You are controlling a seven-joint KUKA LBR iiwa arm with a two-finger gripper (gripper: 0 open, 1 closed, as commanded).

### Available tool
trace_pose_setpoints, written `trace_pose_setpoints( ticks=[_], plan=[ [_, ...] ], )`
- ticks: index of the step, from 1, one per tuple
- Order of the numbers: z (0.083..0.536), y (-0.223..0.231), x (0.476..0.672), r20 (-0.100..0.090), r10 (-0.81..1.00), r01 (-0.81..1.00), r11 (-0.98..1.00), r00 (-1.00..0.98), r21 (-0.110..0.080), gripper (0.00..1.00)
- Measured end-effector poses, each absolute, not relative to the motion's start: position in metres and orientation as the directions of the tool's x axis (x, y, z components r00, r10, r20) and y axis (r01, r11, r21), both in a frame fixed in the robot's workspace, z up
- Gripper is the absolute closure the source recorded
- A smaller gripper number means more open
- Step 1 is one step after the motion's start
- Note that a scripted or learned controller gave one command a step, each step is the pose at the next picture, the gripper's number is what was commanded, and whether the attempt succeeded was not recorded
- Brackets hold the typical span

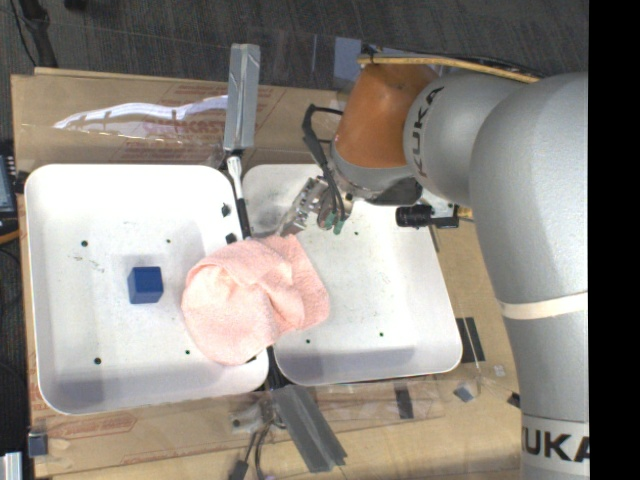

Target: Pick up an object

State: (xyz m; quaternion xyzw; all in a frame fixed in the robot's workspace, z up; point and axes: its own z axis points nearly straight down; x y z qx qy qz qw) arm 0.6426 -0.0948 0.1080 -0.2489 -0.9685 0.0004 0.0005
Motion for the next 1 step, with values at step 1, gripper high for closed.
trace_pose_setpoints(
  ticks=[1],
  plan=[
    [0.1080, -0.0948, 0.6426, 0.001, 0.482, 0.482, 0.876, -0.876, -0.001, 0.00]
  ],
)
